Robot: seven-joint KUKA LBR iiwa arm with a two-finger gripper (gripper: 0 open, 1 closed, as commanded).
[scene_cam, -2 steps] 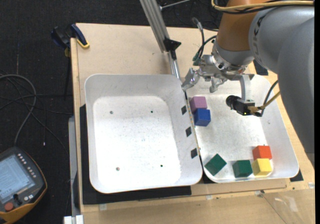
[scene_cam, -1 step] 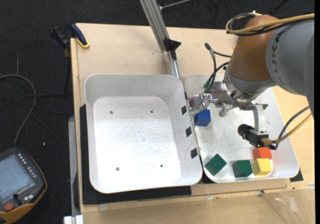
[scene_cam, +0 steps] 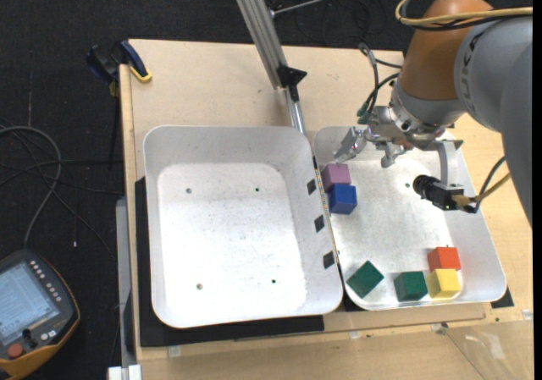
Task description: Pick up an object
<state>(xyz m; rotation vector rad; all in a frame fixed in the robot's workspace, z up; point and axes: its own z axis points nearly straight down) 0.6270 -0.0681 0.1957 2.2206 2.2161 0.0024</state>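
Green block (scene_cam: 366, 278) tilted, corner-on

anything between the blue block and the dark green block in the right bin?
No. In the camera view, only bare white bin floor lies between the blue block and the dark green block. The purple block sits on the blue block's far side.

Even, diffuse overhead illumination; the two shallow white plastic bins (scene_cam: 229, 226) appear bright but not overexposed, with faint speckling visible on the left bin's floor. Soft, short shadows fall beneath the small coloured cubes near the right bin's front edge. The dark floor surrounding the pale wooden bench (scene_cam: 212, 82) renders nearly black. Focus is moderately sharp throughout, with slight grain and no marked edge distortion.
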